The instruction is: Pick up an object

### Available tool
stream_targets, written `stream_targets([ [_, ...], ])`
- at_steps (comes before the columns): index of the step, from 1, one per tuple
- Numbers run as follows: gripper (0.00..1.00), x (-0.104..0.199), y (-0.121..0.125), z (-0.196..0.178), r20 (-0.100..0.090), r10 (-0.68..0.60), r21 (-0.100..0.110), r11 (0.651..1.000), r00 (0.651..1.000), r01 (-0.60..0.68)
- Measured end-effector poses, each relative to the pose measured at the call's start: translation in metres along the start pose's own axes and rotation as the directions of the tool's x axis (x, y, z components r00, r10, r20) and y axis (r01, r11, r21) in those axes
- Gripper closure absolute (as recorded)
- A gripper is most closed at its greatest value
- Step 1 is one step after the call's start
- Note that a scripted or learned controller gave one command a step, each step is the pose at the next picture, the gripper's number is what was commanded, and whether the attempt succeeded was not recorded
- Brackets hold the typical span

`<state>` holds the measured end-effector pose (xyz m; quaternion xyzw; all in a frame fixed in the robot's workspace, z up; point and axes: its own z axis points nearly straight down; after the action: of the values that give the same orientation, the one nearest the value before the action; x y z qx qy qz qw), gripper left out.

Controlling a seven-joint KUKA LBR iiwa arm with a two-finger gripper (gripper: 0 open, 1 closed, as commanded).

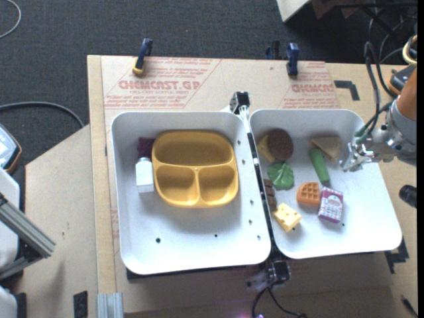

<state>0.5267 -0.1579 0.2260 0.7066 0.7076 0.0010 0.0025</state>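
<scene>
The silvery two-finger gripper is hovering at the right white bin's three o'clock edge, possibly open, holding nothing I can tell. The green cylindrical toy cucumber is lying just beside it, at nine o'clock.

Arm cut off at right edge, purple item half hidden behind yellow tray

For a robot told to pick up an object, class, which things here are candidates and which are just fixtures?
Candidates: waffle, cheese wedge, green pickle, pink carton, lettuce leaf, burger patty.
Fixtures: yellow divided plate, small white bottle, blue clamps.
</scene>
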Motion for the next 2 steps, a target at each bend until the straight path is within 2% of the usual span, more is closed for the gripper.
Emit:
stream_targets([
  [2, 1.0, 0.098, 0.031, 0.017, -0.003, -0.004, 0.003, 1.0, 1.0, 0.004],
])
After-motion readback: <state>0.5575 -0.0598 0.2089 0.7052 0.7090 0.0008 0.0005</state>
